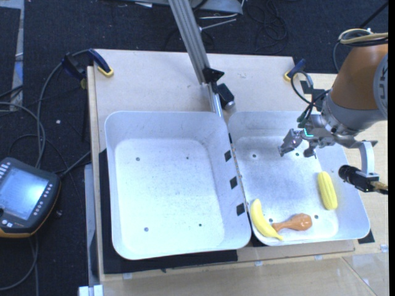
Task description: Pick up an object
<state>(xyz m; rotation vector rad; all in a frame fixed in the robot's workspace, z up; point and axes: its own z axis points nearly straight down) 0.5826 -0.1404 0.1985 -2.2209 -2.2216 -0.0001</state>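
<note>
gripper (299, 142) hovers over the right bin (259, 128), can't tell its opening. corn cob (327, 190) just below it, banana (262, 219) and drumstick (295, 223) at the front edge. i'd go for the corn, fingers across its width.

**Open floor in both bins, clutter at the right bin's near edge**

The left bin (166, 184) offers bare floor from wall to wall. In the right bin (271, 165) the floor is bare from centre toward 9 and 12 o'clock. Obstacles gather toward 5 and 6 o'clock — a banana (262, 219) against the dividing wall, a chicken drumstick (295, 223) just beside it, a corn cob (327, 190) toward 3 o'clock. The gripper (299, 143) hangs over the 1 o'clock part. A slanted metal pole (194, 42) crosses above the divider at 12 o'clock — blocking approach there.
</note>
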